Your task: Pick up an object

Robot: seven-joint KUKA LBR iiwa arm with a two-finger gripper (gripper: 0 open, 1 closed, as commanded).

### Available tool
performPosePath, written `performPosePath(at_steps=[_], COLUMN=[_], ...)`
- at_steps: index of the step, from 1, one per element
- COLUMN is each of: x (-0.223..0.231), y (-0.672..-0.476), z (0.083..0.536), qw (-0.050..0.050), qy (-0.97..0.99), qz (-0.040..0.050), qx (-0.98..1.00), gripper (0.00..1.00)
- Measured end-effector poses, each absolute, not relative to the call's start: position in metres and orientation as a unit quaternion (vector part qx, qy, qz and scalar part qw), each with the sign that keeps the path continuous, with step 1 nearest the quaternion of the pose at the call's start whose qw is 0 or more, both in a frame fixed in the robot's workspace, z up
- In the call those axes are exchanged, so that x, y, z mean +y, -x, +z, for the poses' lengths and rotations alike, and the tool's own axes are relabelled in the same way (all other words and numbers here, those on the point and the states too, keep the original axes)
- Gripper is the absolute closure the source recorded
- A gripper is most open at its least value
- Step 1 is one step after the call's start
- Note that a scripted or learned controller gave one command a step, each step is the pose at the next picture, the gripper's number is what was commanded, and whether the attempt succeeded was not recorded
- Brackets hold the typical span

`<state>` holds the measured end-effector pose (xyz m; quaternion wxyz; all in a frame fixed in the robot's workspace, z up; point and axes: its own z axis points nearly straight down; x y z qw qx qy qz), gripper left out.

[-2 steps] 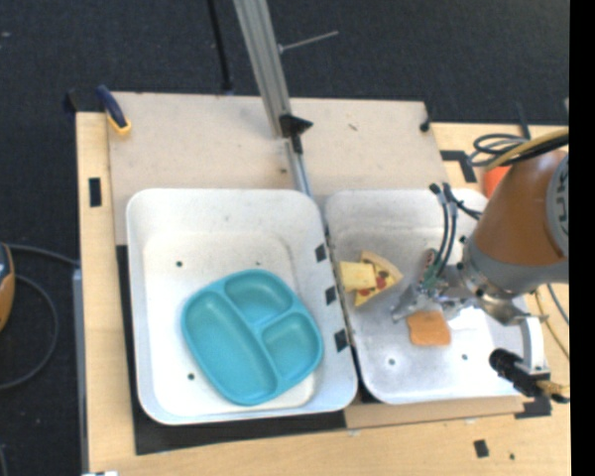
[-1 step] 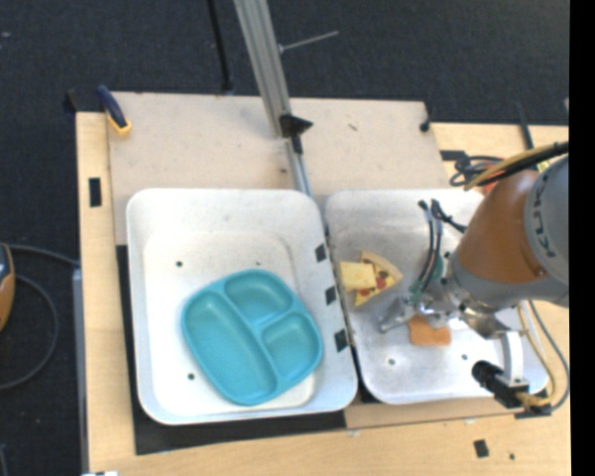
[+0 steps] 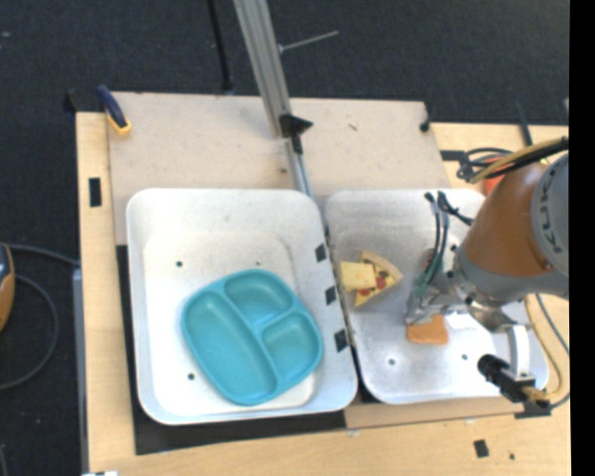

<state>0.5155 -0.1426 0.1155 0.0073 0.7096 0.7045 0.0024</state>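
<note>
Gripper [image 3: 423,312] fingers are hanging low in the right bin [image 3: 377,216], right over an orange block [image 3: 428,332] lying toward that bin's near edge; whether they are apart or together cannot be told. Beside it, toward the bin's left wall, a yellow and red toy [image 3: 365,275] is lying. The left bin [image 3: 159,216] is carrying a blue divided plate [image 3: 252,336] near its front edge on the counter [image 3: 198,137].

Gripper [image 3: 421,310] low, arm [image 3: 511,231] bent downward
</note>
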Motion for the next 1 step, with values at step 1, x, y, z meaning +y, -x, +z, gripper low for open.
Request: performPosePath(at_steps=[1], x=[-0.1355], y=[-0.5153], z=[0.1749], qw=[0.003], qy=[-0.706], qz=[0.0019], qx=[0.708], gripper=[1.0])
